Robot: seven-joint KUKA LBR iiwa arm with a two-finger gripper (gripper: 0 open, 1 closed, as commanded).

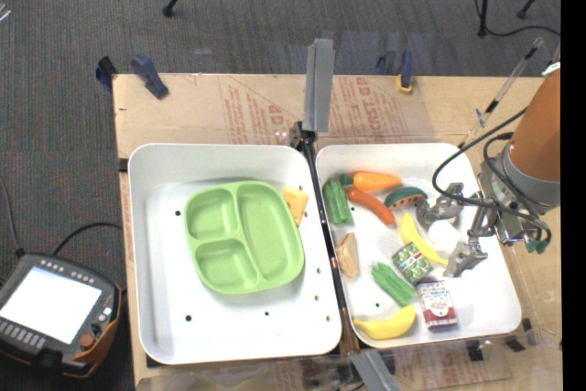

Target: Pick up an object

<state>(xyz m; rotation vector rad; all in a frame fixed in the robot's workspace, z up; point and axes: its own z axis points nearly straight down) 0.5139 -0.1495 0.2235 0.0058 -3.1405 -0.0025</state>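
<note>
Lying nearest the camera, at the right bin's [509, 322] front edge, are a curled banana [386, 323] and a small red carton [437, 304]. Above them the claw [456, 232] is hanging over the bin's right half, its two fingers [441, 209] standing apart with nothing between them. A second banana [420, 240] is lying just to the claw's left and slightly below it, its long axis running on a slant from upper left to lower right, its lower end reaching toward the nearer finger. That looks like the likeliest pick, so the claw would probably need to shift left and turn across that axis. Farther out are lying a green packet [413, 262], a green pod [394, 283], a carrot [376, 181] and a pepper [370, 205]. Across the divider, a green tray [244, 236] is sitting in the left bin [154, 288].
</note>
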